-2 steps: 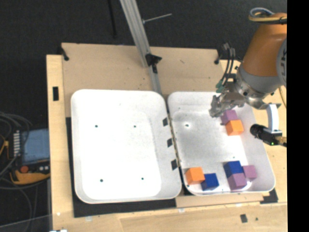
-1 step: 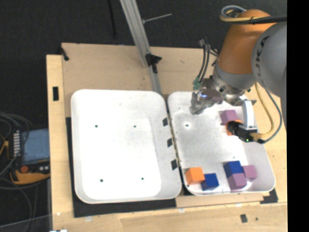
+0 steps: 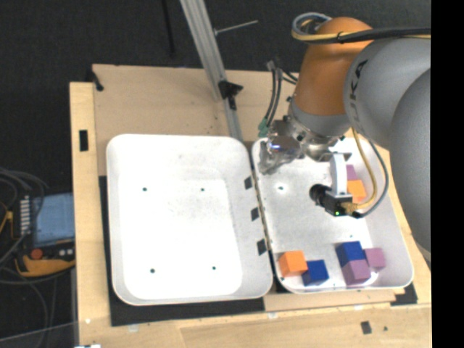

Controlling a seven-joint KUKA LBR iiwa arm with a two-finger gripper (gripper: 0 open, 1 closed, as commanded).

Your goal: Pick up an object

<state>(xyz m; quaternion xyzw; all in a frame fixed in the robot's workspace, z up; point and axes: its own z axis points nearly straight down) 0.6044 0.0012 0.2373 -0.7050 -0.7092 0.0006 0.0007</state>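
My gripper (image 3: 270, 156) hangs over the far left corner of the right bin (image 3: 293, 209), close to the wall between the two bins. Nothing shows in it. Along the bin's near edge lie an orange block (image 3: 293, 262), a blue block (image 3: 316, 272), a second blue block (image 3: 350, 251), a purple block (image 3: 355, 271) and a paler purple block (image 3: 375, 258). Another orange block (image 3: 356, 189) and a small purple block (image 3: 351, 171) lie by the right wall, partly behind the wrist's cables.
The left bin (image 3: 177, 216) stands beside the right one on the wooden bench. A slanted metal rod (image 3: 206, 49) rises behind the bins. A black fitting with a cable loop (image 3: 328, 197) hangs below the wrist over the right bin.
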